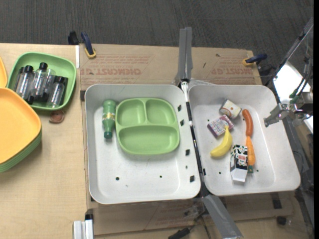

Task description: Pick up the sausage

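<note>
Red-orange and slightly curved, the sausage lies in the right bin, toward its far right part, running near to far. Just beyond its near end lies a carrot, close in colour and almost in line with it, so the two could be mistaken for one another. To the left of the sausage sit a small round packet, a purple packet and a banana; a milk carton lies beside the carrot.

At the right edge of the bin, the tool hangs about level with the sausage and apart from it. I cannot tell whether its fingers are spread or pressed together; nothing visibly sits between them.

To do this well, I judge the tool should come left over the middle of the sausage, well clear of the carrot's tip, and turn so its fingers straddle the narrow width rather than the length. Descending low enough matters, since the sausage lies flat on the bin floor and looks smooth enough to slip. The left bin, with its green plate and bottle, plays no part.
</note>
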`<action>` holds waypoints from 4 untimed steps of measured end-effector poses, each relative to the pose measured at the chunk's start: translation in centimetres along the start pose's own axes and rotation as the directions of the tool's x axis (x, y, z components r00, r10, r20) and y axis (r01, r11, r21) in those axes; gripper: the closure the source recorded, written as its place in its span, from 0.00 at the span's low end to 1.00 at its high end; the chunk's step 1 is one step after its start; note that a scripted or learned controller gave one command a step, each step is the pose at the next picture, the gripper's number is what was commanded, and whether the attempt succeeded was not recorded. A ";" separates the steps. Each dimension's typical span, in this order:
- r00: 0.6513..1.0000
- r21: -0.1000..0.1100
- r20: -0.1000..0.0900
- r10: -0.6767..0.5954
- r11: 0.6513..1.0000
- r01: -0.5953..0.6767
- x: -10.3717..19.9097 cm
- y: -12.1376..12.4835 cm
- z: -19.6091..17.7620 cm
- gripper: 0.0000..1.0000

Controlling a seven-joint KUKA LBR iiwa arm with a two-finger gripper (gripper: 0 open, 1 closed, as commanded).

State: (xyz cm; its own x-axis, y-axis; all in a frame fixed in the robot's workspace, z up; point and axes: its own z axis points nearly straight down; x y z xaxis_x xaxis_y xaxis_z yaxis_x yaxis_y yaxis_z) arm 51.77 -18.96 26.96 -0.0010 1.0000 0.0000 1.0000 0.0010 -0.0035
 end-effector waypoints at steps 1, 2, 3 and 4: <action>0.994 -0.002 0.000 -0.107 0.994 0.107 -0.4 3.7 13.9 0.00; 0.999 -0.001 -0.005 0.042 0.999 -0.042 -1.7 4.2 17.9 0.00; 0.999 -0.001 -0.002 0.045 0.999 -0.045 -1.8 4.2 16.9 1.00; 0.984 -0.004 0.002 -0.180 0.984 0.180 0.5 9.6 17.8 1.00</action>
State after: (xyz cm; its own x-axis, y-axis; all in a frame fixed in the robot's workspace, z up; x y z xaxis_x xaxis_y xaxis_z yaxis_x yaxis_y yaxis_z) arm 61.31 -18.46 9.16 -0.1814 0.9834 -0.0015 0.9834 0.1814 0.0005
